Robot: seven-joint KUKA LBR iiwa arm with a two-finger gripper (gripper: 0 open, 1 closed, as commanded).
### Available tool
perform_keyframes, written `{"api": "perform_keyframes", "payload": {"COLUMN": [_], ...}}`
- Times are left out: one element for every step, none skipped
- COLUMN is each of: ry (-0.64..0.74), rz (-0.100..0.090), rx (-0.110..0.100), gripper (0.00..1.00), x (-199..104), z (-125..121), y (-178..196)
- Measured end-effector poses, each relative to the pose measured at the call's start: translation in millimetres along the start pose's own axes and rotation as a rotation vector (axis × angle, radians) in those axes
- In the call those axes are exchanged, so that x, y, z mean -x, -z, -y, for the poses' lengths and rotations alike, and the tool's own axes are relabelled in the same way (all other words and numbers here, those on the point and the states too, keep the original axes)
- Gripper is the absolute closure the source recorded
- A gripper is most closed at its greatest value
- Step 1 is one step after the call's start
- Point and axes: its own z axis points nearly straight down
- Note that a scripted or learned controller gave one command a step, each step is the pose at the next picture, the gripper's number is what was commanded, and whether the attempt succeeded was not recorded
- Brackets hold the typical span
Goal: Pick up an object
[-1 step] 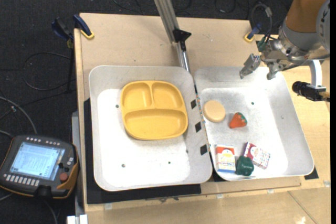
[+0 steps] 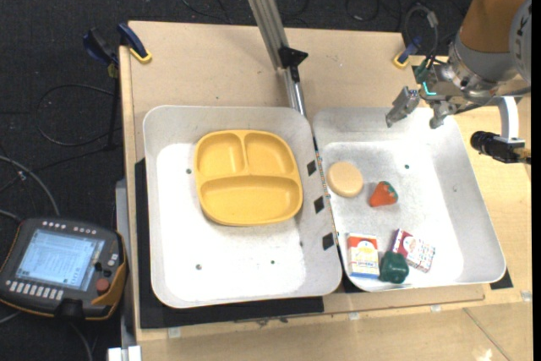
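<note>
Approach is the step in hand: the gripper (image 2: 418,106) hovers, fingers spread and holding nothing, over the right bin's (image 2: 452,156) far edge. Toward the near edge lie a red strawberry (image 2: 383,194) and a tan disc (image 2: 345,179); next it must descend onto one.

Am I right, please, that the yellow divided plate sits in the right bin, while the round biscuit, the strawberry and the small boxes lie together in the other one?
Not quite: the camera view shows the yellow divided plate in the left bin, not the right. The round biscuit, the strawberry and the small boxes do lie together in the other one, the right bin.
</note>
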Motion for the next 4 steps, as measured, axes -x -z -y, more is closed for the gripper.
{"api": "perform_keyframes", "payload": {"ry": [-0.003,-0.002,-0.001,0.000], "rz": [-0.001,-0.001,0.000,0.001], "rx": [-0.006,-0.005,0.003,0.009], "gripper": [0.00,0.00,1.00,1.00], "x": [-2,-4,-3,-6], "z": [3,4,2,-5], "y": [-64,-118,-103,-40]}}
